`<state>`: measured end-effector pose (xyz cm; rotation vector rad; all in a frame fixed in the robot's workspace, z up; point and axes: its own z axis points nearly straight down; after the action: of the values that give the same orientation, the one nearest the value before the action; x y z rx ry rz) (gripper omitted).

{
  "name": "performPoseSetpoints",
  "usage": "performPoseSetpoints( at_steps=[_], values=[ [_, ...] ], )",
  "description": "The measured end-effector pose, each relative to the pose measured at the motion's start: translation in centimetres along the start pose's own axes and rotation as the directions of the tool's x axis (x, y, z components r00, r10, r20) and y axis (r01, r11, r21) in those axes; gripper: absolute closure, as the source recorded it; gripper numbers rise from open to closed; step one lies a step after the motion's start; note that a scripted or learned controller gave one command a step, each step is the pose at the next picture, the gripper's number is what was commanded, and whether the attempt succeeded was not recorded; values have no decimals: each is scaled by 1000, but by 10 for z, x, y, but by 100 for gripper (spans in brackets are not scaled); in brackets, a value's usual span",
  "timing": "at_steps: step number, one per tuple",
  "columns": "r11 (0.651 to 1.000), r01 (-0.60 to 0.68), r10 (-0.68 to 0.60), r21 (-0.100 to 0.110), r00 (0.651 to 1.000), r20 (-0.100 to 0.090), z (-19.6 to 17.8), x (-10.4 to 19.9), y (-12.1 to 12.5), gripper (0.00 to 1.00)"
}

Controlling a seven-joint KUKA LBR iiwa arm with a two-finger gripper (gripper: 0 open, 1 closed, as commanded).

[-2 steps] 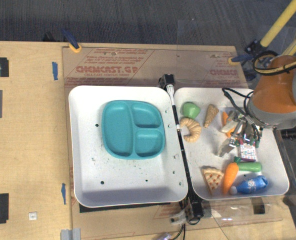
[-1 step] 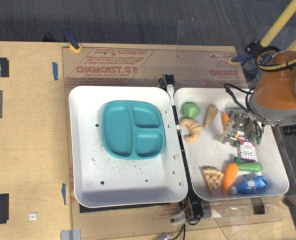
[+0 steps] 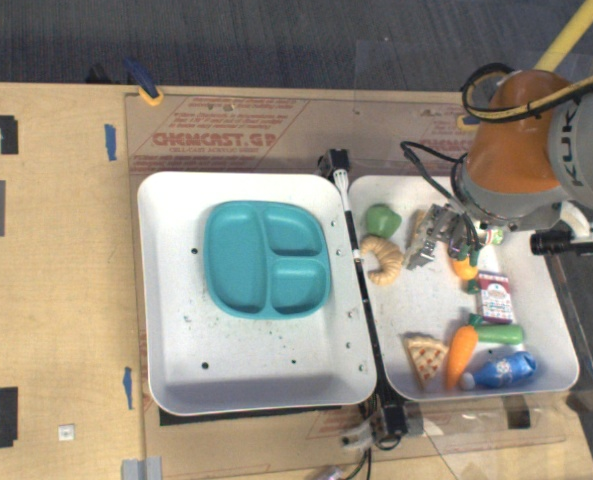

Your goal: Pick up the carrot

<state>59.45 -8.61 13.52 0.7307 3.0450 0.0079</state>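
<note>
The carrot (image 3: 461, 356), orange and tapered, lies near the front of the right bin (image 3: 559, 298), between a pizza slice (image 3: 426, 358) and a blue bottle (image 3: 502, 371). My gripper (image 3: 440, 244) hangs over the middle of the right bin, well behind the carrot and apart from it. Its fingers look spread, with nothing between them. A small orange piece (image 3: 465, 268) lies just under the gripper's right side.
A croissant (image 3: 383, 259) and a green round item (image 3: 382, 218) sit at the right bin's left side. A small carton (image 3: 494, 299) and a green piece (image 3: 503, 334) lie behind the carrot. The left bin (image 3: 166, 298) holds a teal divided plate (image 3: 267, 258).
</note>
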Motion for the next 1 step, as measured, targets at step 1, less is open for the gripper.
performPoseSetpoints(
  at_steps=[1],
  values=[
    [1000,-5,5,4,1000,-2,1,0,-4,0]
  ],
)
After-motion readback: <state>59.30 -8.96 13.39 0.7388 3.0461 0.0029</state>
